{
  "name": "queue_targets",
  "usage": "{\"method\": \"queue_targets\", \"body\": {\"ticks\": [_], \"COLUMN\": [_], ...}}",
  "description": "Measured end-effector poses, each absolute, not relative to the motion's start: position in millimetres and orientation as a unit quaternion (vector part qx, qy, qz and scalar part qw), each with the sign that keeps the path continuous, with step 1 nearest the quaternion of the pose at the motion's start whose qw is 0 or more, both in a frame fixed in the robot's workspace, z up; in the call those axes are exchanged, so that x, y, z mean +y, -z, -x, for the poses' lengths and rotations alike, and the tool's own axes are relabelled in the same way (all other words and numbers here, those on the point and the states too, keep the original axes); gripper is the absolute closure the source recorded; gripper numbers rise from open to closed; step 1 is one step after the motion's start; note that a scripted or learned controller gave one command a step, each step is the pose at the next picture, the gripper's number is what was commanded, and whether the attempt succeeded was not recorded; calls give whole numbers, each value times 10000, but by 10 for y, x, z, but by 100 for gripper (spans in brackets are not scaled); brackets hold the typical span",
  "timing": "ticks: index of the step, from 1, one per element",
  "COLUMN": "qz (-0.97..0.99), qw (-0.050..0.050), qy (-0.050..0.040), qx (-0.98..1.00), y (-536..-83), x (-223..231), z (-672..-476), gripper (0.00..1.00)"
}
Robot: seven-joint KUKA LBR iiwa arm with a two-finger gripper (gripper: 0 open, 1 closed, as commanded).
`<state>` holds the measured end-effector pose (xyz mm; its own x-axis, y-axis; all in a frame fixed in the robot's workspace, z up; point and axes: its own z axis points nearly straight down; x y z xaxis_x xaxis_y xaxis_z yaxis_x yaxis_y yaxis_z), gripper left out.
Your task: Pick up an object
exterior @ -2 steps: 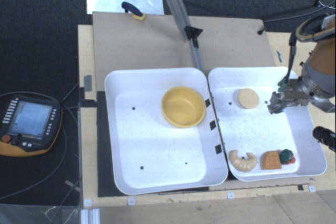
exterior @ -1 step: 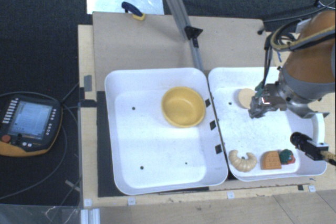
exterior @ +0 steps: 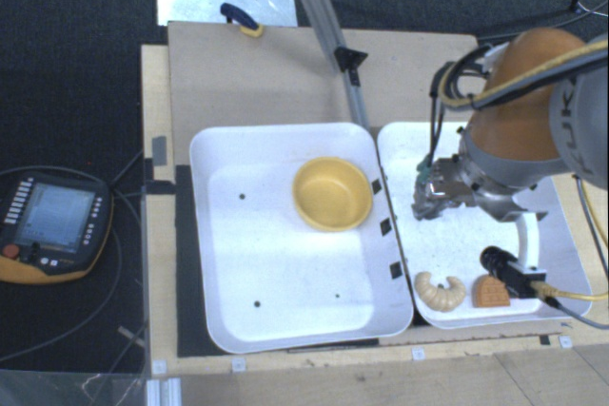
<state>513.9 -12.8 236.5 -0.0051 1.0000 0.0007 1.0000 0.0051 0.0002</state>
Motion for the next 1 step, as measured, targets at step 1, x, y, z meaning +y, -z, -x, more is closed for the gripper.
{"method": "queue_targets", "body": {"ticks": [1], "qz": [7053], "qw": [4], "qy": [2], "qx": [-7089], "y": [-2240], "x": [404], "z": [-5128], "gripper": [100]}}
